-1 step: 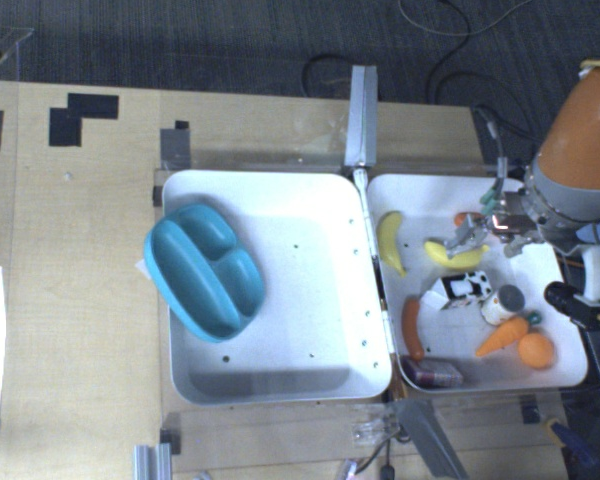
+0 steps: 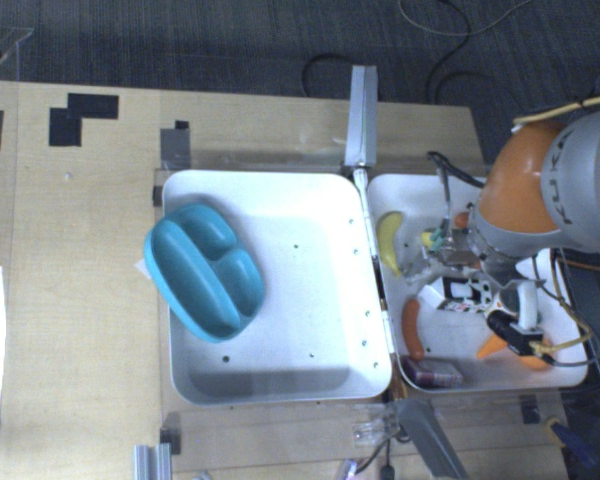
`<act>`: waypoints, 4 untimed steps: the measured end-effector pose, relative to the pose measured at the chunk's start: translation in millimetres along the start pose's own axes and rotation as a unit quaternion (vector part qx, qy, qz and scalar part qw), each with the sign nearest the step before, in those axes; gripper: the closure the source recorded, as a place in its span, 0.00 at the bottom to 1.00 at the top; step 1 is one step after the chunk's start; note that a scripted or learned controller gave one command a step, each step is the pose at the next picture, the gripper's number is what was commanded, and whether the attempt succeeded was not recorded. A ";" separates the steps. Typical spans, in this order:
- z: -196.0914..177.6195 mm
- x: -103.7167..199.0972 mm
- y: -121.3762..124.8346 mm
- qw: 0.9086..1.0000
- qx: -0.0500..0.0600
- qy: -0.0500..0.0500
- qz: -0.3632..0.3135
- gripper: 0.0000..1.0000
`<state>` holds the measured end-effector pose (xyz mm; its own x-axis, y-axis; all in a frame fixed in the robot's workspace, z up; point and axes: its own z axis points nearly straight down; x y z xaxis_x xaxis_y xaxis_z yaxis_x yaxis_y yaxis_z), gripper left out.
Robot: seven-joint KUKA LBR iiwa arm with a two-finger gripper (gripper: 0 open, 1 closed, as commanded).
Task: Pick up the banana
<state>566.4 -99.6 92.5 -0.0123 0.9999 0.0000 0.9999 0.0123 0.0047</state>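
The banana (image 2: 390, 242) is seen lying lengthwise along the left wall of the right bin (image 2: 420, 190), just left of the gripper (image 2: 442, 253), whose opening cannot be judged.

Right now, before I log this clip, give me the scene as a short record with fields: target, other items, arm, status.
target: banana, lying in the right bin against its left wall
left bin: blue two-compartment dish at its left side
right bin, other items: red-orange sausage-shaped item below the banana; orange item near the front right
arm: over the right bin, reaching in from the right
gripper: just right of the banana; finger state hidden
status: banana not seen between the fingers, still resting in the bin
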 end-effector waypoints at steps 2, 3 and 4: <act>-93.5 39.7 83.4 0.997 -0.001 0.000 0.076 1.00; -93.2 39.7 83.2 0.997 0.000 0.000 0.076 0.00; 5.8 -3.9 74.5 0.992 -0.001 -0.001 0.123 0.00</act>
<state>641.0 -102.6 87.1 0.2321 0.9727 0.0003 0.9727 -0.2321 0.0072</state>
